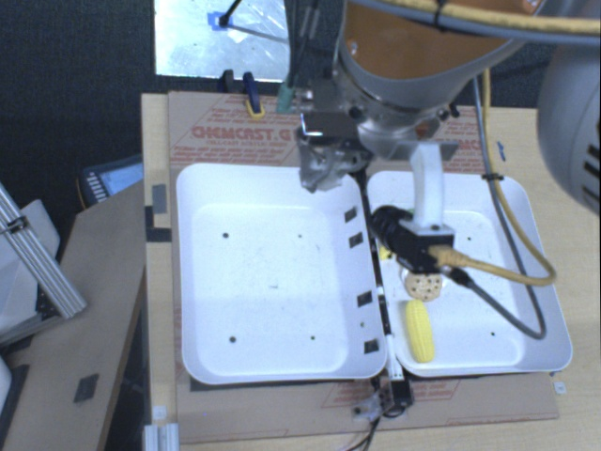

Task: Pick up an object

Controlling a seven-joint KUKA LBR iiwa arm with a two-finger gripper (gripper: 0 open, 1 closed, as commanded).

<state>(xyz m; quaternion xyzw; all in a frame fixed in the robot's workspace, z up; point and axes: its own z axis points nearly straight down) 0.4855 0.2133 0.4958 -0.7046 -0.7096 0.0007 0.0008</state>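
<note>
**Two candidates in one bin, and the pincer hangs elsewhere**

Two small things lie in the bin on the view's right, both close to its inner wall. One is a yellow, elongated piece lying flat with its long axis running toward the near rim. The other is a tan, round piece with dark spots just beyond it, near enough that they may touch. Either would serve as the task's object. Lying so close to the wall and to each other, they leave little room on that side for a grasp, which probably makes the approach awkward.

The pincer hangs at the far end of the bench, over the far rim of the bin on the view's left, next to the seam where the two bins meet. It is well apart from both pieces. Whether it is apart or together cannot be told from this slant, since the wrist housing hides much of it. Nothing shows in its grip.

The bins sit side by side on a printed cardboard sheet, and dark clips along the shared edge seem to keep them from sliding. Judging by this, the pick has not begun. The arm must first travel toward the near end of the right-hand bin and then descend.
</note>
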